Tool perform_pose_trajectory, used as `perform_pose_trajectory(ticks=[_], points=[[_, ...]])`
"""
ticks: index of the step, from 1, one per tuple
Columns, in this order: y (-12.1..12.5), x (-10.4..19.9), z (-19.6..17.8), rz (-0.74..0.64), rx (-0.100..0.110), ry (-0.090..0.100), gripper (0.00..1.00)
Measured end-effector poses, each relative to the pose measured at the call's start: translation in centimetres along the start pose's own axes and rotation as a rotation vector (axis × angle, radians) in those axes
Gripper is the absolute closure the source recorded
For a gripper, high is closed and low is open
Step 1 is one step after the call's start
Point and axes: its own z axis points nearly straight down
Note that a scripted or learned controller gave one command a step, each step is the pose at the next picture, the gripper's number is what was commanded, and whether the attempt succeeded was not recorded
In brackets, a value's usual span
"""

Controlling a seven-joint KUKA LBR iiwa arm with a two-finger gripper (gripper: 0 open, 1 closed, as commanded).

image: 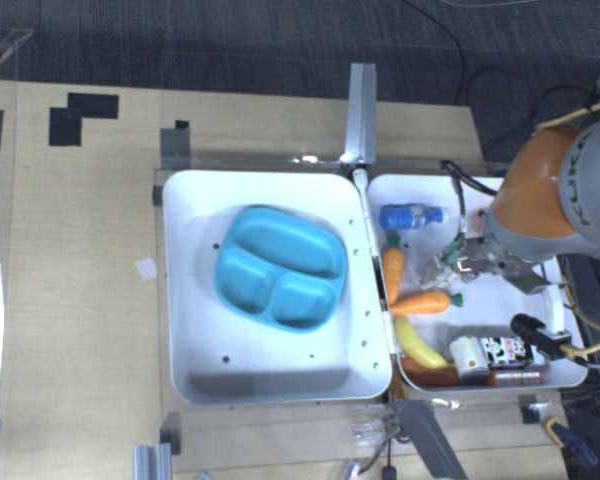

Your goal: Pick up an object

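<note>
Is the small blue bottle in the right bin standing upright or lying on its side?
Lying on its side. The blue bottle shows its whole length flat on the floor of the right bin, cap end pointing right.

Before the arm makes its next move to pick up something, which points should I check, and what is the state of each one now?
1. Gripper is above the right bin: ok.
2. Objects are within that bin: ok; a carrot, a second carrot, a banana and a blue bottle lie there.
3. Nearest target is free of the others: not ok; the two carrots lie close together, perhaps touching.
4. Gripper already holds something: cannot tell.
5. Fingers open: cannot tell.
6. Left bin holds a blue divided tray, away from the arm: ok.
</note>
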Motion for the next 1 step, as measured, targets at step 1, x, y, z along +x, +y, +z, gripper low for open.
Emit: perform_pose_trajectory(ticks=[1], points=[[-0.49, 2.81, -8.57, 0.165, 0.011, 0.0, 1.0]])
